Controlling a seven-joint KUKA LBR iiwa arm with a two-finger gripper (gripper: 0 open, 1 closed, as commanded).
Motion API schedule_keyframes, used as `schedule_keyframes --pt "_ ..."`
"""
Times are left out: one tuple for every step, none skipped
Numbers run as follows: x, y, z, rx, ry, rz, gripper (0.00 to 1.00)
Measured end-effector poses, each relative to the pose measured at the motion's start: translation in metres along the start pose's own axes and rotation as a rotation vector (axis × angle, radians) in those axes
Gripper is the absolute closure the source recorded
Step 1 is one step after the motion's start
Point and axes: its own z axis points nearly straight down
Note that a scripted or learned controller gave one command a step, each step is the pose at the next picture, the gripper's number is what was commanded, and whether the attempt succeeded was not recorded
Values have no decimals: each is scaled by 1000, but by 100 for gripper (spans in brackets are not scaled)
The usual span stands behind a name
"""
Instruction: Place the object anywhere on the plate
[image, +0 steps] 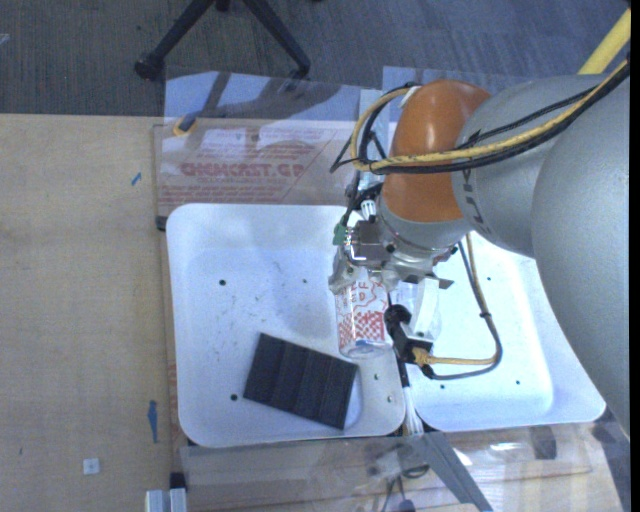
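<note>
A red-and-white patterned cup (362, 322) hangs upright from my gripper (366, 290), its top tucked between the fingers and its base just above the left bin's right side. The gripper is shut on the cup. A flat black ridged plate (300, 380) lies on the floor of the left bin (230, 290), in its front part, below and to the left of the cup. The cup and the plate are apart, with a narrow gap between the cup's base and the plate's right corner. The orange wrist band and grey arm hide the bin's back right corner.
The right bin (510, 360) lies under the arm, its left rim next to the cup. A clear sheet with red lettering (250, 170) lies behind the left bin. Bare wooden bench (80, 300) stretches to the left.
</note>
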Motion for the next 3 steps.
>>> schedule_keyframes --pt "45 -21 -16 0 -1 -244 100" --pt "43 -20 -22 4 -3 -240 100" --pt "61 -24 -5 0 0 -546 100"
